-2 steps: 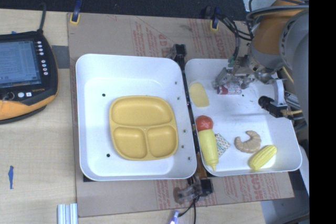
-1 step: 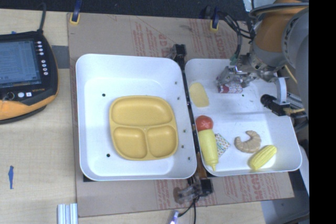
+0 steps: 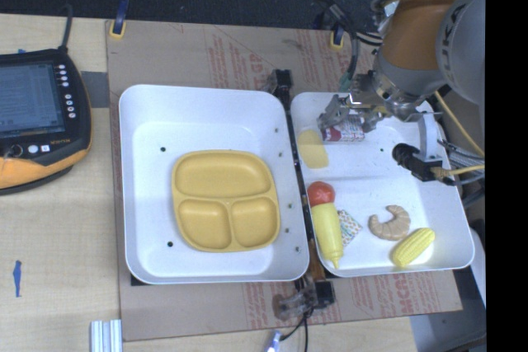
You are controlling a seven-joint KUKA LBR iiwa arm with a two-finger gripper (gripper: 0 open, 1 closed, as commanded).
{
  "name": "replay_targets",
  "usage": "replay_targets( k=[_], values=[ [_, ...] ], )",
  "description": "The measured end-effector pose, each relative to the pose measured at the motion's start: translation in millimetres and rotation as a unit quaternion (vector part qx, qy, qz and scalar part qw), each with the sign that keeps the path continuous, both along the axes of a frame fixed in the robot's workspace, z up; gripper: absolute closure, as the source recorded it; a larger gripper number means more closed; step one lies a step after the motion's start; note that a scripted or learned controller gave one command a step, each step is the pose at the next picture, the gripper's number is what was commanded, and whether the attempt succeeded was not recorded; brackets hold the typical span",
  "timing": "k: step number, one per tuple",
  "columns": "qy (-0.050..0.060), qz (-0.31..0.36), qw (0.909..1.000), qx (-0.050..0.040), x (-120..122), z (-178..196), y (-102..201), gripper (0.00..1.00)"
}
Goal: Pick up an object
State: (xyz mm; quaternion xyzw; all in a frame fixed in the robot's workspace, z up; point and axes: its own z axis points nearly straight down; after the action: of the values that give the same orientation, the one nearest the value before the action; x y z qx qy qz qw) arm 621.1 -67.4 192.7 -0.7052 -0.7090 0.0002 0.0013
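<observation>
Camera view: gripper (image 3: 345, 118) low over far end of right bin (image 3: 445, 255); fingers clamped on small can (image 3: 345, 132), red and white, lying on its side, long axis roughly left-right. Yellow block (image 3: 313, 150) just beside it. Near end: yellow bottle (image 3: 327, 228), croissant (image 3: 390, 222), corn cob (image 3: 412, 247). Left bin (image 3: 148, 124) holds yellow divided plate (image 3: 225, 199).

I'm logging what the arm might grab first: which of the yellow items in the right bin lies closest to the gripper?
The pale yellow block, just below-left of the gripper; the yellow bottle and corn cob lie near the bin's front edge.
</observation>
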Motion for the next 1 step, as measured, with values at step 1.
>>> replay_targets(
  k=[1],
  values=[
    [0.001,0.001,1.0,-0.0011,-39.5,13.7,57.1,1.0]
  ],
)
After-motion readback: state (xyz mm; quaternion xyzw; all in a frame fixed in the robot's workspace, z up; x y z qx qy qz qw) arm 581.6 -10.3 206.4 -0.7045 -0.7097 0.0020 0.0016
